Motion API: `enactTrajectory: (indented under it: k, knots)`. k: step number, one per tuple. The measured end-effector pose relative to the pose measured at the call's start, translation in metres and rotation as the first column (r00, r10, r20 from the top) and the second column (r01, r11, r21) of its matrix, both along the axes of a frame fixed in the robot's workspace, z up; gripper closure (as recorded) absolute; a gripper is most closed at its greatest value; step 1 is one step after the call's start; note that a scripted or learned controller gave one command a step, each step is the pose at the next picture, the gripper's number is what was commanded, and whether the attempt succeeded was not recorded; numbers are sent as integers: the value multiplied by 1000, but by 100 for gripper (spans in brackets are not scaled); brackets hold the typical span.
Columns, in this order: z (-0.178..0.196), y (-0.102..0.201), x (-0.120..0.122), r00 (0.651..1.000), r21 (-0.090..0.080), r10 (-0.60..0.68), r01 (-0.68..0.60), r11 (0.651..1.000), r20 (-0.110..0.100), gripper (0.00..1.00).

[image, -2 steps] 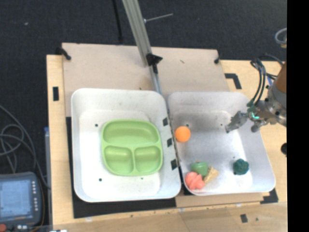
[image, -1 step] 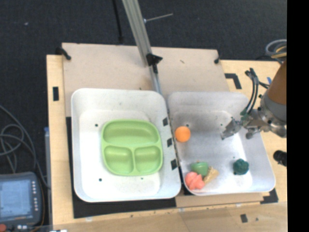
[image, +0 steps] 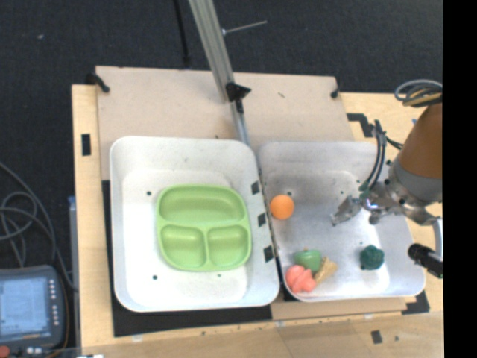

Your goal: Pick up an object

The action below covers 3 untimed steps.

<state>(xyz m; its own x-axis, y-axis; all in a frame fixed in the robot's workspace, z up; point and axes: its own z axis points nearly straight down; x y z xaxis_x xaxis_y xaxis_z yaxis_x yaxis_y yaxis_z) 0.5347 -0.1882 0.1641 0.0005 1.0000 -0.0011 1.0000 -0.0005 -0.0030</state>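
Observation:
The right bin (image: 313, 162) holds an orange ball (image: 282, 206) near its left wall. A dark green lump (image: 372, 257) lies toward its front right. At the front lie a green toy (image: 308, 259), a pink toy (image: 299, 277) and a tan piece (image: 326, 269), close together. My gripper (image: 347, 210) hangs low over the middle of the right bin, right of the orange ball and up-left of the dark green lump. Nothing shows between its fingers.
The left bin (image: 134, 162) carries a green divided plate (image: 203, 227). A slanted metal pole (image: 212, 39) rises from the gap between the bins at the back. A monitor (image: 26, 308) sits off the bench at the lower left.

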Motion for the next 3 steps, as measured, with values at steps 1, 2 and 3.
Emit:
enactTrajectory:
  k: [1, 2, 3]
  knots:
    - [-49, -6, -9, 1000, 0, -1, 1, 1000, -1, 0]
    - [-35, -7, -6, 1000, 0, -5, 5, 1000, 9, 100]
    - [15, 0, 1, 1000, -1, 5, -5, 1000, 11, 100]
